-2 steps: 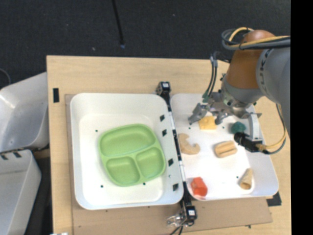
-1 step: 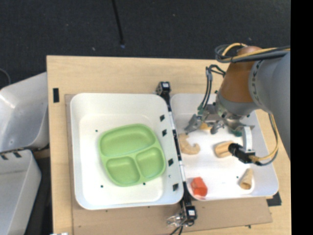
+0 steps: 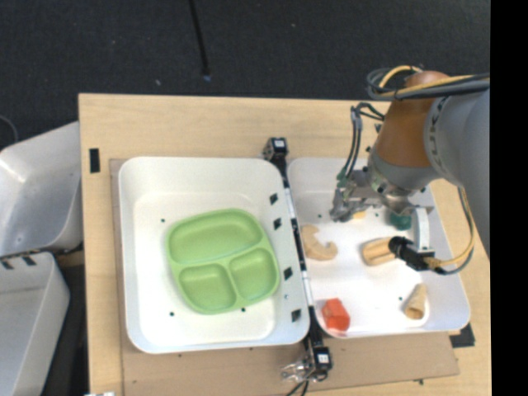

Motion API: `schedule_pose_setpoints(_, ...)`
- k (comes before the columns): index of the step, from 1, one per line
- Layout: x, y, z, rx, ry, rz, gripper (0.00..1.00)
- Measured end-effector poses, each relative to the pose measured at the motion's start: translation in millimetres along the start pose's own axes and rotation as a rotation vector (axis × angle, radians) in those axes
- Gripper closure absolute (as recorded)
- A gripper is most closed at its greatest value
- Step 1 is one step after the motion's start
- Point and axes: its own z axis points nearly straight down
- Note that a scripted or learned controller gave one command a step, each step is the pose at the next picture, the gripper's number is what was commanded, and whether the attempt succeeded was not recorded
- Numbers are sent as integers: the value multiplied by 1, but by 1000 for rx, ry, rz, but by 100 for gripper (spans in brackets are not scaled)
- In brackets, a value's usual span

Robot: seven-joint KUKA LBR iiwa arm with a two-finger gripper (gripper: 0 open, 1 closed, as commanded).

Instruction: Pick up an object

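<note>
Floor (image 3: 124, 31) – dark, near-black, carpet-like texture; fills the upper part of the view. A thin dark cable (image 3: 196, 31) runs across it at a slant. Bench top (image 3: 190, 126) – pale wood, rectangular. White plastic housings (image 3: 37, 188) sit just beside its left edge. Lighting even, no hard shadows.

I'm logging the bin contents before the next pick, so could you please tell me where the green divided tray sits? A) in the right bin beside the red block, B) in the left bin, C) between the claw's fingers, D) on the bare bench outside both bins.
B: the green divided tray lies flat inside the left bin, while the red block is in the right bin.
</note>
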Motion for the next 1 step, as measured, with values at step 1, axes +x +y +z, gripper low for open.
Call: schedule_pose_setpoints(1,-3,1,-44,-2,0,1,100)
